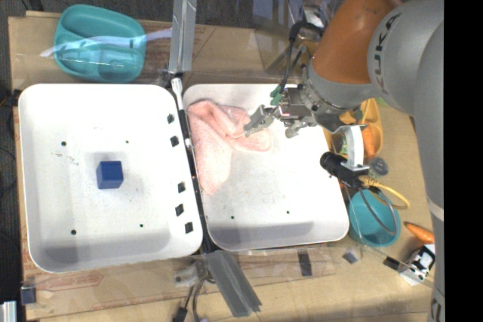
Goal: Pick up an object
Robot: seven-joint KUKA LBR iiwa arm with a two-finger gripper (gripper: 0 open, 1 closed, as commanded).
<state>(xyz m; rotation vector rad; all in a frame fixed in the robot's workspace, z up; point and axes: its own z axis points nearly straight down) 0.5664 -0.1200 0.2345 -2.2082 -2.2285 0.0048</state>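
We have the pincer (pixel 256 121) low over the right bin (pixel 302 226), at about eleven o'clock of that bin's floor, right at the edge of the pink cloth (pixel 215 143). The cloth lies bunched along the bin's nine-o'clock wall, one fold reaching toward the fingers. To do this grasp well, we judge we should press down into the thickest fold, close fully, and lift straight up so the fabric does not slip free. The fingers appear to touch the cloth's edge, perhaps pinching a little of it, but we cannot tell how far apart they stand or whether fabric truly sits between them. A blue cube (pixel 110 174) rests alone in the left bin (pixel 45 253), well apart at nine o'clock from the arm (pixel 362 49).
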